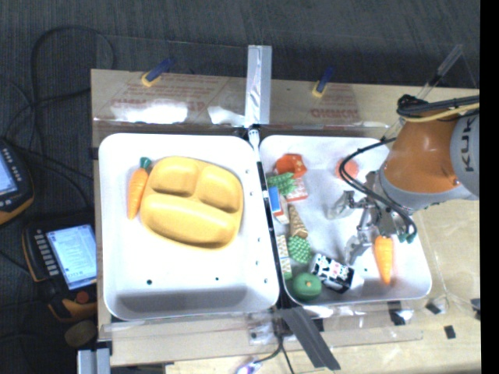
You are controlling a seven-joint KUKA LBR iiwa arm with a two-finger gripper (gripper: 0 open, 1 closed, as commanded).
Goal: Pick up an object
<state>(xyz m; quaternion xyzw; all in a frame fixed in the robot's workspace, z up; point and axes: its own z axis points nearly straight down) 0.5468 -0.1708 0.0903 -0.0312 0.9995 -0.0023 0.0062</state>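
My gripper (351,224) hangs over the middle of the right bin (327,185), open, with bare white bin floor between its fingers. One fingertip (341,206) points toward the bin's centre, the other (359,245) sits just left of an orange carrot (383,259). Along the bin's left side lie a red toy (290,164), a green checkered piece (281,181), a brown patterned piece (297,223) and a second green checkered piece (300,248). At the front are a green ball (306,285) and a black-and-white toy (331,272). An orange item (348,167) is partly hidden by the arm.
The left bin (187,279) holds a large yellow divided tray (191,201) and a second carrot (137,191) at its left. A divider ridge (265,232) separates the bins. The arm's orange band (421,158) covers the right bin's far right corner.
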